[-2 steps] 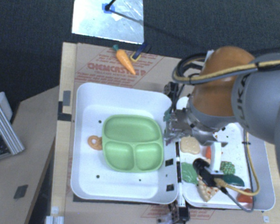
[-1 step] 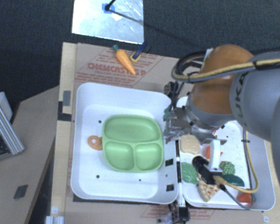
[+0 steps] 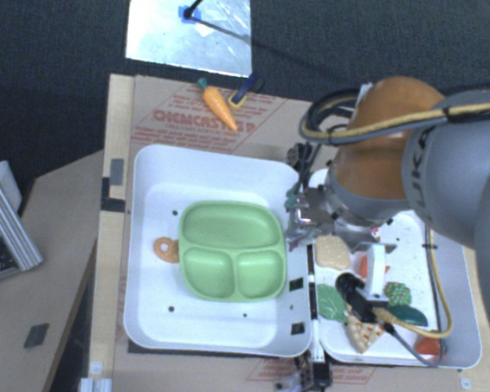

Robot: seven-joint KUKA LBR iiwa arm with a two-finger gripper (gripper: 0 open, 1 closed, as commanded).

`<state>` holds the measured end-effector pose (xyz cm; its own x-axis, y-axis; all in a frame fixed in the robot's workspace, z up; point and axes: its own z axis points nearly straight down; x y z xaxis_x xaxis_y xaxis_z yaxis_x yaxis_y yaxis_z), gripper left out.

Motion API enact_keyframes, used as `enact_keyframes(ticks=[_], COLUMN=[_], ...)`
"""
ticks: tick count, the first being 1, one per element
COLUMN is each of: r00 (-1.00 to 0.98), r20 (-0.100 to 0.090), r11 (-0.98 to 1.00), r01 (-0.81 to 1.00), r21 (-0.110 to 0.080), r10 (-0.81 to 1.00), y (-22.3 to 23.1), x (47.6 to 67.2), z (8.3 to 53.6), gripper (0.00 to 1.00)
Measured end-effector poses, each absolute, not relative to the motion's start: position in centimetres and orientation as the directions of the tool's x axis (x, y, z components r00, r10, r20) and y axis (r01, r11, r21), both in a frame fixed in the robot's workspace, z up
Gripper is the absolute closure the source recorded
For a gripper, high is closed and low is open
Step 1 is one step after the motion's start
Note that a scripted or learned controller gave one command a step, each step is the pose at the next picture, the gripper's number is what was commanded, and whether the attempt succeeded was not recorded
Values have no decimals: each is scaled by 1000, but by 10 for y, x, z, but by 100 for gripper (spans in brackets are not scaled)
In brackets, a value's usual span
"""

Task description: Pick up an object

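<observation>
Grey arm's gripper [image 3: 306, 213] hovering over right white bin [image 3: 461, 296] near beige bread-slice toy [image 3: 332, 252], fingers' state can't tell; reach phase, next descend and grasp.

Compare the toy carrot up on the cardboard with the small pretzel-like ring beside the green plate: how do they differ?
The toy carrot is long, tapered and bright orange with a green tip; the ring is small, round, holed and duller tan-orange. The carrot lies outside both bins on the cardboard sheet, slanted; the ring lies flat inside the left bin, next to the green divided plate. Both are loose play-food pieces, apart from the arm.
</observation>
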<state>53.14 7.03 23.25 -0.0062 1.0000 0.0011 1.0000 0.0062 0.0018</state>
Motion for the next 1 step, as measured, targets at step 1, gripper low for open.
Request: enact_keyframes(ticks=[1], r00=[-6], r20=[0], r11=[6], r01=[1000], r21=[-2], r10=[1000], y=[77], x=[524], z=[214], gripper=[100])
